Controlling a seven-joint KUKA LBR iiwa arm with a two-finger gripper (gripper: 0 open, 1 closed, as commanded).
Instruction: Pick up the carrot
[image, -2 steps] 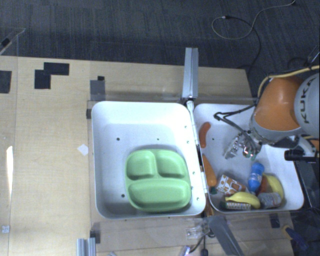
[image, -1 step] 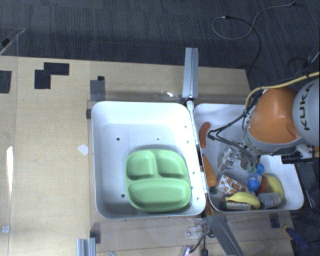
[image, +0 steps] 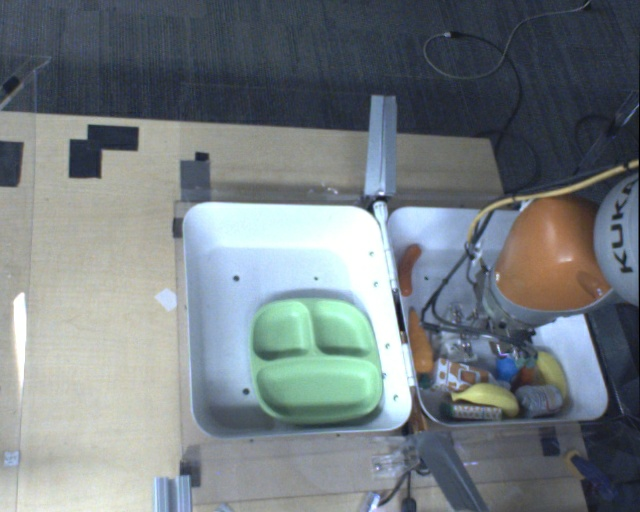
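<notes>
Two-finger metal gripper (image: 478, 345) low over right white bin (image: 592, 398); grip state cannot tell; approach step, nothing seen held; slim orange carrot (image: 422, 345) lies along bin's left wall, just beside gripper; next: shift left, align, close.

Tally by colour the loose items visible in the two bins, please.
Green: 1, divided plate
Orange: 2, hot dog and carrot
Yellow: 2, banana and lemon
Blue: 1, small object
Grey: 1, can-like object
Total: 7
</notes>
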